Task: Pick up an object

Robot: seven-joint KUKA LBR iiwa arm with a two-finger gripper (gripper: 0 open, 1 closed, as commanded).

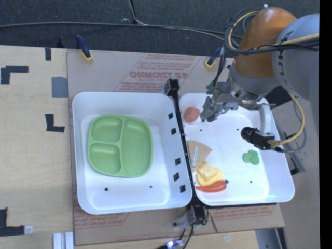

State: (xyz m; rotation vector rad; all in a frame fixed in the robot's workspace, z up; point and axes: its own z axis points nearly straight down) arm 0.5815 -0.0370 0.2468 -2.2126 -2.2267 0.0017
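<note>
Your likeliest target is the pink ball (pixel 191 114), lying at about 10 o'clock in the right bin (pixel 277 191), close to the divider. The gripper (pixel 210 113) sits just beside it at its 3 o'clock, pointing down and toward the ball; you cannot tell whether its fingers are open or closed, and nothing shows between them, so don't count anything as held.

Other candidates lie lower in the same bin: a tan wedge (pixel 199 150) near the centre-left, a yellow piece (pixel 208 173) at 7 o'clock with a red pepper (pixel 211 187) touching its lower edge, and a green piece (pixel 251 157) at 3 o'clock, well apart from the rest.

The left bin (pixel 83 191) holds a green tray (pixel 120 145), lying flat and probably awkward to pinch. The arm's approach suggests the ball.
</note>
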